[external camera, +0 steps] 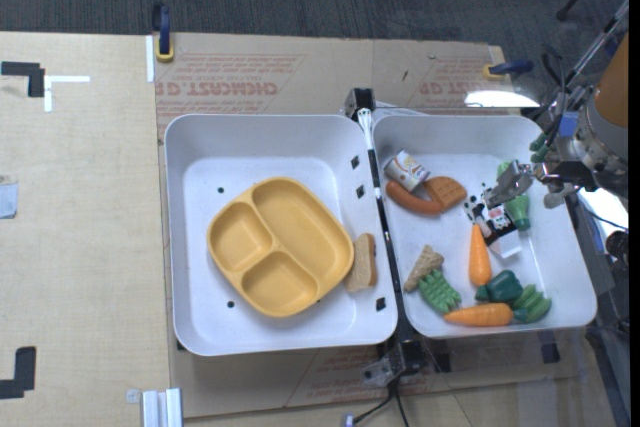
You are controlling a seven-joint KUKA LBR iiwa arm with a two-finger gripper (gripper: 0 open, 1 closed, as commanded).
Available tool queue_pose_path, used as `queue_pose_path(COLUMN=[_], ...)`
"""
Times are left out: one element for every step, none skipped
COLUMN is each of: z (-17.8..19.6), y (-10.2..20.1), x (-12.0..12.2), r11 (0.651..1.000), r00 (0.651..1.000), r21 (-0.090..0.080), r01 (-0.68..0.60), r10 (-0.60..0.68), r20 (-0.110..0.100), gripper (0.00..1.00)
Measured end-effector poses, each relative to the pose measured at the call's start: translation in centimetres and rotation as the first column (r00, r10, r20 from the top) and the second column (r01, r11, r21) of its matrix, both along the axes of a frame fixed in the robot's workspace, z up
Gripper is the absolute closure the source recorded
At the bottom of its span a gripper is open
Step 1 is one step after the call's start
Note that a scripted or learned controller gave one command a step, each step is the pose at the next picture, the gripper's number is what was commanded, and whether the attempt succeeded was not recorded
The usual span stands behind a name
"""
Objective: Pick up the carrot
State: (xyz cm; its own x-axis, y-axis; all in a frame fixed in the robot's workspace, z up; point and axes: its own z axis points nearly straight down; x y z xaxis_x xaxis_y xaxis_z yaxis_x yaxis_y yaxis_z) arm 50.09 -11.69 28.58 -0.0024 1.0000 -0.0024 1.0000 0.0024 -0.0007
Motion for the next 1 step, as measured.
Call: queue_pose_path(z=[-11.80], y=[0.47], x=[0.96], r11=[1.000], r00=[1.000], r21=[0.002], r01=[0.002], r10=[-0.002], r20=[-0.002], gripper=[0.00])
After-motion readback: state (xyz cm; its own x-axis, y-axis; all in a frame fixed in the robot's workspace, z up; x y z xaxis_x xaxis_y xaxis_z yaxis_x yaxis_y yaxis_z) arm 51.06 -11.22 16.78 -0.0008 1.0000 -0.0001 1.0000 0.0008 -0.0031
